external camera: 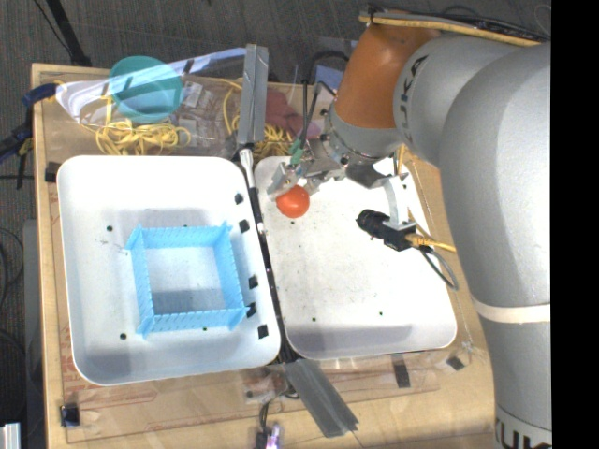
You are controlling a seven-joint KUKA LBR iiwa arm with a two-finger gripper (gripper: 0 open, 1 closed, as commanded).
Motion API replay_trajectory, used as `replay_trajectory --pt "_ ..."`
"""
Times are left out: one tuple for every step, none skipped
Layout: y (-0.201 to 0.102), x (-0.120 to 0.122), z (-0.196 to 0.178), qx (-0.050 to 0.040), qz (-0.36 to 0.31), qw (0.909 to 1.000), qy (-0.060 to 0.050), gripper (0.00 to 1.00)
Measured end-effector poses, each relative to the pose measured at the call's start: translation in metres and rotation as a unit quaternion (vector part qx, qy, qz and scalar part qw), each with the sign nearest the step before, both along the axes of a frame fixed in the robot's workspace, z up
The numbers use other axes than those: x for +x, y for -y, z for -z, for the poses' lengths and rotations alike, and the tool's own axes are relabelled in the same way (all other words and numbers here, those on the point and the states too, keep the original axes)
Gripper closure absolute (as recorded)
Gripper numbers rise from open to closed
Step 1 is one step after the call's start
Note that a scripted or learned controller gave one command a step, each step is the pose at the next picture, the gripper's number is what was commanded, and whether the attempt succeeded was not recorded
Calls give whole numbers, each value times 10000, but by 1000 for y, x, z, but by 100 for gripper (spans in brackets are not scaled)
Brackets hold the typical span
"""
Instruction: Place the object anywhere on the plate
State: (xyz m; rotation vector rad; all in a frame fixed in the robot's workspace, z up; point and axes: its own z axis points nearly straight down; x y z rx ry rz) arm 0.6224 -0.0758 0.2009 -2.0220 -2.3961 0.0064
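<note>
**Orange ball (293,203) in right bin (356,293), blue tray (183,322) in left bin (94,213)**

Two shallow white bins are set side by side on the bench. A square blue tray with low raised walls is laid flat in the left bin. The orange ball is found in the right bin, close to its far left corner and well apart from the tray. The gripper (302,178) is poised just above the ball. Whether it is released or clenched cannot be told.

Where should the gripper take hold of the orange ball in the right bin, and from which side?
Probably grip the orange ball across its widest middle, from above: it is round, with no handle, and the wall of the right bin stands close beside it.
</note>
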Motion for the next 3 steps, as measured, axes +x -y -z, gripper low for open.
replay_trajectory --pt "-1 0 -10 0 -28 10000 -11 100" --pt "-52 -61 -7 0 -787 9969 17 100" --pt "-52 -61 -7 -2 -784 9969 20 0"
